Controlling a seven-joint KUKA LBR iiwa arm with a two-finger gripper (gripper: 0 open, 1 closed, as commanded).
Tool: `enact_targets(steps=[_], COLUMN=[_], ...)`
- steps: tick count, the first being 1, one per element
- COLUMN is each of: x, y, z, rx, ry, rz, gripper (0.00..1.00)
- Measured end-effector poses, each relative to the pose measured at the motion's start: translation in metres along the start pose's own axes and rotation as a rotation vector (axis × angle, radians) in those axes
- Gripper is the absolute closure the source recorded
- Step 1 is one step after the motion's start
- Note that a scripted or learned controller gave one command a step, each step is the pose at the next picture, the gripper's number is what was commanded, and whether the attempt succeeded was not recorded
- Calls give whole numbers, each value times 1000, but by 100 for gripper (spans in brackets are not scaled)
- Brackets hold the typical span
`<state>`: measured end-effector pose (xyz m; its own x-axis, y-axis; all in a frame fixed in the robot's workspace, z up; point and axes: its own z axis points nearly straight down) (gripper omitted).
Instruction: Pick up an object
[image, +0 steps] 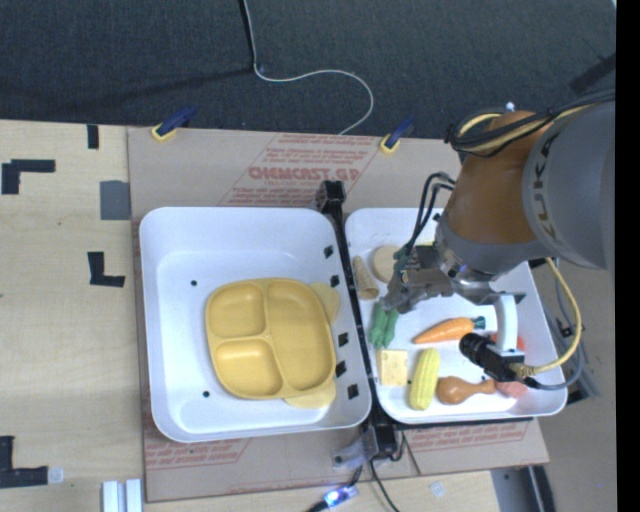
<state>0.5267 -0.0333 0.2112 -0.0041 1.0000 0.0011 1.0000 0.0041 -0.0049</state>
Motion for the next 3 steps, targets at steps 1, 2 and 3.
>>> enact_targets(steps=[1, 2, 3], x=[50, 62, 72], y=[-7, -24, -17], z=[-4, -23, -8], rx=[-1, -3, -1], ry=[1, 0, -2], rz=[-3, 1, 3], gripper=[100, 100, 100])
